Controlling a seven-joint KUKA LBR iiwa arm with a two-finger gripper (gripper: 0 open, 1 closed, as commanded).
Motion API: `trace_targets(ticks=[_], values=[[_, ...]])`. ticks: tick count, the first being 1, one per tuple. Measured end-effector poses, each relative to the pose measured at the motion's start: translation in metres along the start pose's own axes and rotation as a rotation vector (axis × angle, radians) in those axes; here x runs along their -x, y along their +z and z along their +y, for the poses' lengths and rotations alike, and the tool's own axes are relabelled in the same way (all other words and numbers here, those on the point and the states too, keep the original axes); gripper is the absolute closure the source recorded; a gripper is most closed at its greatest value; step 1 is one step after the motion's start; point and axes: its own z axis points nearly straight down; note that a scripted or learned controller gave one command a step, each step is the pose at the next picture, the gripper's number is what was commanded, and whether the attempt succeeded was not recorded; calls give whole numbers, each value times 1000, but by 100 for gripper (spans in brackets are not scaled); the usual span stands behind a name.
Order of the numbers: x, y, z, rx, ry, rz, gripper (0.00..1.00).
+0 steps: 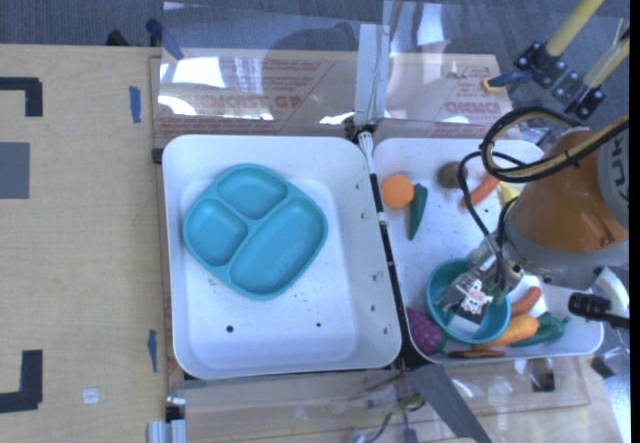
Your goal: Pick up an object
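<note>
Teal bowl [452, 303] sits near the front of the right bin [432, 163], and my tool [470, 297] is down inside it; I cannot tell how the tool stands or whether it has anything. An orange ball [398, 191] lies at the bin's back left, touching a green pepper [416, 211]. A carrot [516, 329] rests just right of the bowl. A blue divided plate [255, 229] lies in the left bin [200, 331].

We see a turquoise plate [256, 229], an orange ball [397, 191], a dark green pepper [415, 212] and white bins [190, 331].
</note>
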Motion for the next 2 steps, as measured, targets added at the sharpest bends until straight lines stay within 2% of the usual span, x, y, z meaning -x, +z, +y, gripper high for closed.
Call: trace_targets(ticks=[1,2], values=[[10,-16,2,11,1,-26,100],[7,-5,0,7,-49,-16,100]])
